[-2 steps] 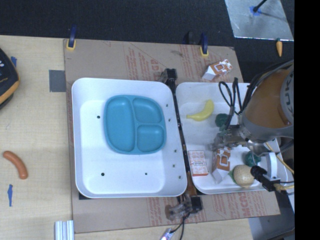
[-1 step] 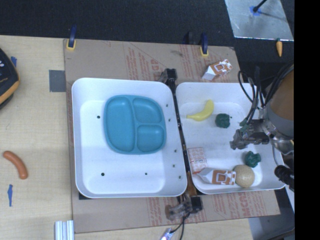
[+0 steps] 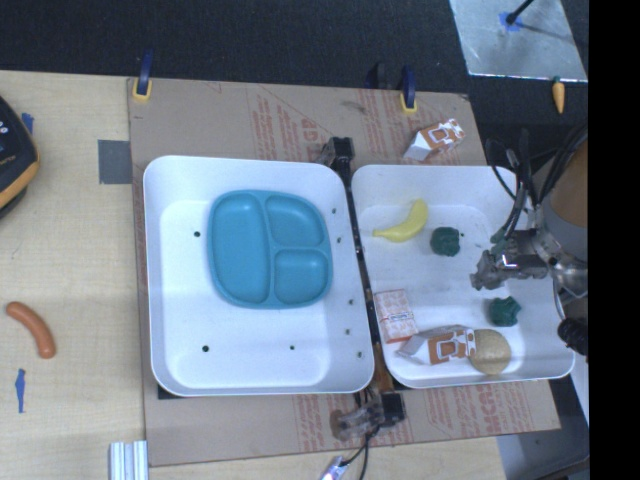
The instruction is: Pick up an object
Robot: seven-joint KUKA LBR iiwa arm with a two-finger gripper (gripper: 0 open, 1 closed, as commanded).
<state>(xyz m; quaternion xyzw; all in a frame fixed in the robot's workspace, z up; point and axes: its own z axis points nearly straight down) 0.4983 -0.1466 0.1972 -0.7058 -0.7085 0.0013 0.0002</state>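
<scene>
On the bench (image 3: 70, 268), the right bin (image 3: 440, 368) crowds graspable items; the end effector (image 3: 492, 268), grip state unclear, hovers beside green broccoli (image 3: 503, 311).

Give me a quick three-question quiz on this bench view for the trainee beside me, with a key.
1. True or false: the blue divided plate lies in the left bin.
2. Multiple choice: which item lies outside both bins, on the bare bench at the view's left? A) the yellow banana B) the sausage C) the potato
3. Fill in: the hand sits over the ____ bin, between two dark green pieces.

Key: 1 true; 2 B; 3 right.
</scene>
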